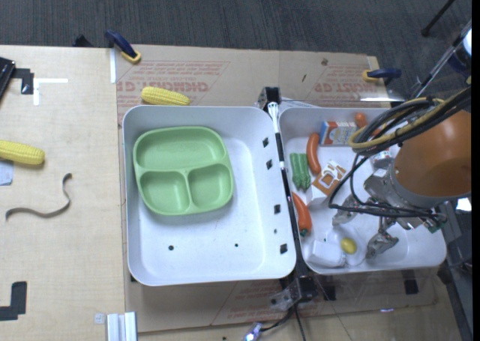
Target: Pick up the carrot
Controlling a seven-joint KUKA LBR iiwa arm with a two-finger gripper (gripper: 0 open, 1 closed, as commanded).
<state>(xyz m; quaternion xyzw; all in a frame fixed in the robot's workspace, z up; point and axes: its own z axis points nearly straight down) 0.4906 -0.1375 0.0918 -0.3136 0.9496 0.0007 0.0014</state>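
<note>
- The gripper (362, 233) hangs low in the right bin (420, 257), fingers spread, nothing between them.
- The carrot (301, 211) lies along that bin's left wall — well apart from the gripper.
- A small yellow item (348, 245) sits just beside the fingers.
- A green divided plate (182, 169) rests in the left bin (225, 257).

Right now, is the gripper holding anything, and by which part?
Nothing is held. The gripper hangs open over the right bin, its fingers bare. The carrot lies apart by the bin's left wall.

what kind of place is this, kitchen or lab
Likely a robot lab bench, not a kitchen: two white bins clamped on cardboard, toy food like corn, and a cabled gripper.
</note>
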